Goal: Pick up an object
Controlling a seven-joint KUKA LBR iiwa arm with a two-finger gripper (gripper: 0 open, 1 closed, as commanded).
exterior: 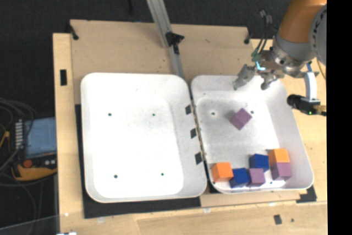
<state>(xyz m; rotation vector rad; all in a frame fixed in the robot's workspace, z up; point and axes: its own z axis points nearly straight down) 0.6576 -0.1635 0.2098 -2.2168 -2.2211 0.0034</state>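
Hovering over the far edge of the right bin (pixel 294 118), my gripper (pixel 254 82) has its 2 fingers spread, with nothing between them. I judge this as the approach step; no grasp has begun. The nearest target is a lone purple cube (pixel 241 118), lying tilted on the bin floor, near me but apart from the cluster of orange, blue and purple blocks (pixel 254 169) at the near wall. Next I should come down over this cube and turn my wrist to match its sides.
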